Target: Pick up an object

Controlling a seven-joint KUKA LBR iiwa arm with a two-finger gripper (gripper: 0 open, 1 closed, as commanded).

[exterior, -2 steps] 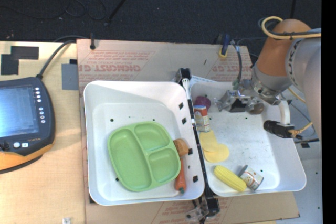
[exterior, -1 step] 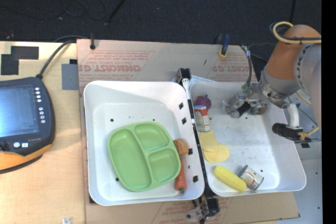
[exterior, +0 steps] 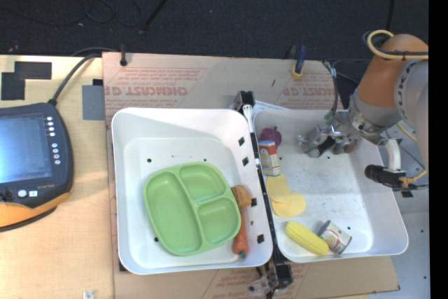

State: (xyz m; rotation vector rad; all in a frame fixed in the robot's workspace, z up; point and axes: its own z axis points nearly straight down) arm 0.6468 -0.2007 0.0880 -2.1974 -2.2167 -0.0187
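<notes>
We saw the gripper (exterior: 318, 144) low near the right bin's (exterior: 381, 217) far edge, nothing visibly held; its grip state we could not tell. The corn (exterior: 306, 237) lay unpicked near the front edge.

1. One fixed camera looks down on the bench at a slant from above.
2. It stands far enough back to take in both white bins, the left bin (exterior: 129, 150) and the right bin (exterior: 378, 220).
3. The arm (exterior: 392, 80) enters from the frame's right.
</notes>
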